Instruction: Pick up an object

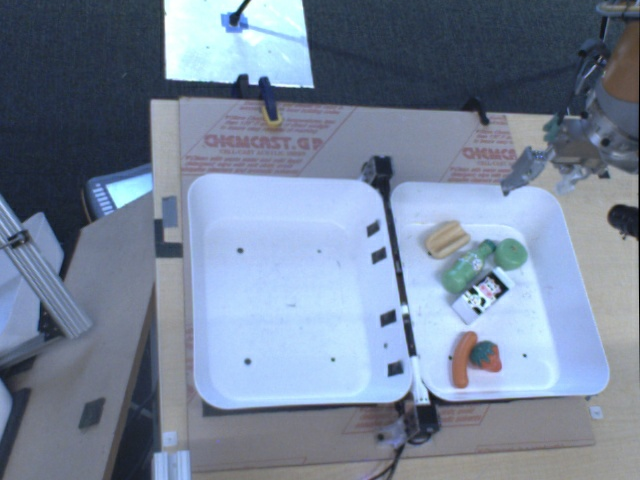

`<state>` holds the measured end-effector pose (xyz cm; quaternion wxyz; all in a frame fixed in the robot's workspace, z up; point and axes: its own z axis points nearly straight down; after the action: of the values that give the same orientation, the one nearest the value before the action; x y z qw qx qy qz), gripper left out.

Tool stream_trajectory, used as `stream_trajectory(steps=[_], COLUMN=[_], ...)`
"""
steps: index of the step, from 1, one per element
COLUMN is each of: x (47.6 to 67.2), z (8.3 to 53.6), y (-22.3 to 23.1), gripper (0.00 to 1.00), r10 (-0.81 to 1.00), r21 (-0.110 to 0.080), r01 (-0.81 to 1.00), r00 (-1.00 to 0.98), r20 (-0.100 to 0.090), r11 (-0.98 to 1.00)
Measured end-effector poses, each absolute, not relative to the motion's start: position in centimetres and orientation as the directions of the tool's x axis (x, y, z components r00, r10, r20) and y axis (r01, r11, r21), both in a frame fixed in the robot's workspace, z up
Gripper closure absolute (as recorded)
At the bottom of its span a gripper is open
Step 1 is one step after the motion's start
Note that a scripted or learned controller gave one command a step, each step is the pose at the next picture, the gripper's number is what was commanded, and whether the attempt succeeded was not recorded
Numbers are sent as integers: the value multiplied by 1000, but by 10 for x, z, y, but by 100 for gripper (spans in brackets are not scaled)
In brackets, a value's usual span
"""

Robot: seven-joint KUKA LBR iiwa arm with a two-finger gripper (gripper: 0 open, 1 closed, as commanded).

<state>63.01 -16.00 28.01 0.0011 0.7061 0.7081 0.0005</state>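
The right bin [570, 268] holds several small objects: a tan bun-shaped piece [447, 237], a green bottle [468, 268] lying on its side, a green ball [511, 254], a white box with black and red print [482, 295], an orange sausage shape [462, 358] and a red strawberry [487, 356]. My gripper [540, 181] hangs above the bin's far right corner, up and to the right of the objects. It is open with nothing between its fingers.
The left bin [290, 288] lies beside the right one, with a black clip strip [392, 268] between them. Both rest on a cardboard sheet [330, 133]. A yellow clamp [270, 108] and a shiny metal plate [238, 28] lie behind the bins.
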Motion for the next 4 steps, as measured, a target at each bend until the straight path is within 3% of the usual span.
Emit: stream_trajectory(steps=[1,2,3,4], x=[542,490,493,535], z=[119,83,94,190], y=[-137,-88,-91,-6], gripper=[0,0,100,100], r10=[1000,1000,1000,1000], r21=[-14,-4,3,12], r01=[1000,1000,1000,1000], r00=[0,-1,0,-14], r20=[4,3,0,3], r11=[0,1,0,14])
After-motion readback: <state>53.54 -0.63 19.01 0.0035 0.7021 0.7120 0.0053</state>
